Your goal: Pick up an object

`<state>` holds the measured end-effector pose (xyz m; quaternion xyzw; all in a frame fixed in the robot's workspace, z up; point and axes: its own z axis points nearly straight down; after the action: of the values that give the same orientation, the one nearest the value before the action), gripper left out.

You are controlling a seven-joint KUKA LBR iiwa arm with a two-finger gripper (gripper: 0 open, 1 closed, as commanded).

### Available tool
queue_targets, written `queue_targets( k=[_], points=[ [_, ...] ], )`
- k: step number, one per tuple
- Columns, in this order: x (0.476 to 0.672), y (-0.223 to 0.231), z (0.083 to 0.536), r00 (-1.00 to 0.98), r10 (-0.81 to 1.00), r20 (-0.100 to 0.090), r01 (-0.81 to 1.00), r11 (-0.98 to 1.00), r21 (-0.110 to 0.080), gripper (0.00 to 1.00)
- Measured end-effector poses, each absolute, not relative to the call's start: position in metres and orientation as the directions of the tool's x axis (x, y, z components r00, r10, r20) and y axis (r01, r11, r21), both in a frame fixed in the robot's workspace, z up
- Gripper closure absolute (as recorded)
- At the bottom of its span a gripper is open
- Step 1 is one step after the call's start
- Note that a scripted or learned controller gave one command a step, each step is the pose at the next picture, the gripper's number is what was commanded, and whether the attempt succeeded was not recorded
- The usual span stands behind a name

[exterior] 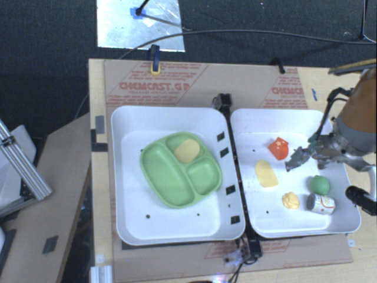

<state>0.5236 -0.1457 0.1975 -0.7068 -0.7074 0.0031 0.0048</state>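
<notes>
The arm comes in from the right, and its hand (pixel 294 160) hangs low over the right bin (pixel 253 217). The dark tips sit close together, so the hand looks narrow, and nothing is between them.

Five small things lie in this bin. A red block (pixel 278 148) is just beside the tips, up and to their left. A long yellow piece (pixel 266 174) lies near them, down and to their left. A green ball (pixel 320 184) sits under the wrist. A little can (pixel 321 204) lies on its side just below the ball, and a small yellow lump (pixel 290 200) is beside the can.

The left bin (pixel 126 217) holds a green tray (pixel 171 187) with a yellow thing (pixel 187 151) in one of its parts. That is well apart from the hand, so I think it is not the one to go for.

The red block looks like the best pick, because it is closest. To do it well, the hand should open wide first, then move so one tip goes on each side of the block. It should go straight down and squeeze on the flat sides. If it comes down shut or off to one side, it may just push the block away. The can and the ball sit close together, so grabbing there could knock one of them.
</notes>
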Motion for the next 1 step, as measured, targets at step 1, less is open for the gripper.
queue_targets(
  k=[1],
  points=[
    [0.5266,-0.1454,0.2037,-0.004,1.000,0.000,1.000,0.004,0.002,0.00]
  ],
)
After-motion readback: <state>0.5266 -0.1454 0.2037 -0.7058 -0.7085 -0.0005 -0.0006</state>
